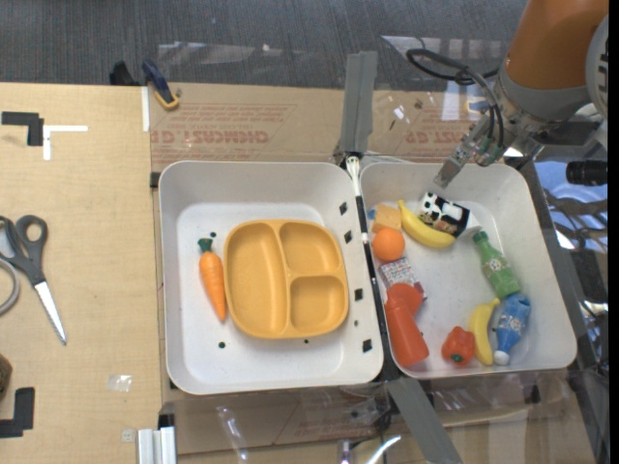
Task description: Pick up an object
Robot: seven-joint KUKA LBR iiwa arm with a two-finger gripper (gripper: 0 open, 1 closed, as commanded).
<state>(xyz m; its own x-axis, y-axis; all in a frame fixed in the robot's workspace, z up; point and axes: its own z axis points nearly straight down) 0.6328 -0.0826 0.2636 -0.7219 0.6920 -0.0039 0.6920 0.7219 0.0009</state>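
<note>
Camera view, looking down at a slant. Grey arm with orange band enters from the far right; its hand hangs over the far edge of the right white bin, clear of everything in it, pinching nothing; whether the fingers are spread or pressed together, cannot tell. In the right bin: small black-and-white cow figure at the far middle, touching a yellow plastic banana just near of it; round orange fruit at the left wall; red plastic bottle lying near-left, a small printed packet at its far end; green bottle at right; second small yellow banana, blue-and-white bottle and red pepper clustered in the near-right corner. Left white bin holds a yellow three-compartment plastic tray with an orange toy carrot just beside its left edge. On the wooden table, far left, grey-handled scissors.
</note>
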